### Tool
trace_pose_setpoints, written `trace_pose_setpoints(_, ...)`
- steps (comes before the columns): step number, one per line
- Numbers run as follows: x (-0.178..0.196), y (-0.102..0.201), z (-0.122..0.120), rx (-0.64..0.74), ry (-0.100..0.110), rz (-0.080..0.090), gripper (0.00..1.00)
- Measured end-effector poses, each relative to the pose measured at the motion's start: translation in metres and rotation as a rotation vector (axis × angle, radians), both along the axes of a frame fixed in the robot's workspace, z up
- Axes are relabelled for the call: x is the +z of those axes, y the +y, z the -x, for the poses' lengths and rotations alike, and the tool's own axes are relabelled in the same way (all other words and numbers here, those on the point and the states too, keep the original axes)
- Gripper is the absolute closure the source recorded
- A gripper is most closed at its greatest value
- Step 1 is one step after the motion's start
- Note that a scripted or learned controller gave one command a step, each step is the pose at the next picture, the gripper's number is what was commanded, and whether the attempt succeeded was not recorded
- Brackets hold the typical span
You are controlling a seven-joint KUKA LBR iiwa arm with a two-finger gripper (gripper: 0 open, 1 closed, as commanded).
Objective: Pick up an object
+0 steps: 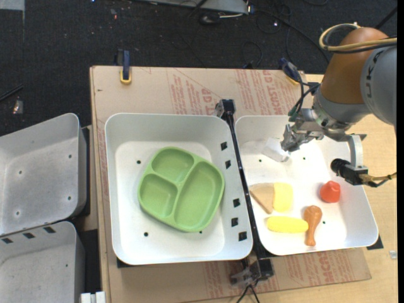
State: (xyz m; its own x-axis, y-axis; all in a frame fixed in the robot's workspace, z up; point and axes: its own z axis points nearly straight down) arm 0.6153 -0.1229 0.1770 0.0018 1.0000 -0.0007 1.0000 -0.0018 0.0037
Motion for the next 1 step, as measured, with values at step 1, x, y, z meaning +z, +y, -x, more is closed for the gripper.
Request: trace_pose_setpoints(1,0.0523,-0.0005,0.0096,0.001,0.0,0.0,1.0)
